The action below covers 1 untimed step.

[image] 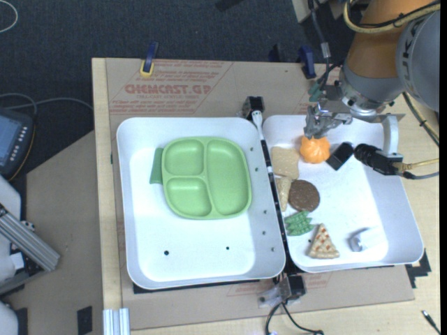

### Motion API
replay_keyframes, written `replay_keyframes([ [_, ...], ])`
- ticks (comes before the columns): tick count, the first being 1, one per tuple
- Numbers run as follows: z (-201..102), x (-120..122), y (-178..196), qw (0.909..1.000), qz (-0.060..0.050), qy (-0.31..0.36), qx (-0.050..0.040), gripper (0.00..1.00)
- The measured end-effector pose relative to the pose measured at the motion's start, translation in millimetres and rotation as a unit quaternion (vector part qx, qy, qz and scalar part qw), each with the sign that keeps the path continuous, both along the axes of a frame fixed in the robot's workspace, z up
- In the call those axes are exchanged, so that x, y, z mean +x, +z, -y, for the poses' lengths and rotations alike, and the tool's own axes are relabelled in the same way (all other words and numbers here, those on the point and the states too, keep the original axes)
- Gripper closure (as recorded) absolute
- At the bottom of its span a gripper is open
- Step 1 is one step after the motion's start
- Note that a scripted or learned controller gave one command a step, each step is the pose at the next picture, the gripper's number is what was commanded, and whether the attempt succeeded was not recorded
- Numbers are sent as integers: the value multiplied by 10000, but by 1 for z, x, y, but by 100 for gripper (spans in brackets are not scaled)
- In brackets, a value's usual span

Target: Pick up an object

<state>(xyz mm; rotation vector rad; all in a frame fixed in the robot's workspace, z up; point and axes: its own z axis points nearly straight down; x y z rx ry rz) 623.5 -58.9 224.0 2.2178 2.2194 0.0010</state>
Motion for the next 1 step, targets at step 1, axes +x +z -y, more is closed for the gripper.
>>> replay_keyframes([
  [1,-1,-1,-3,10000,-18,2,7,100],
])
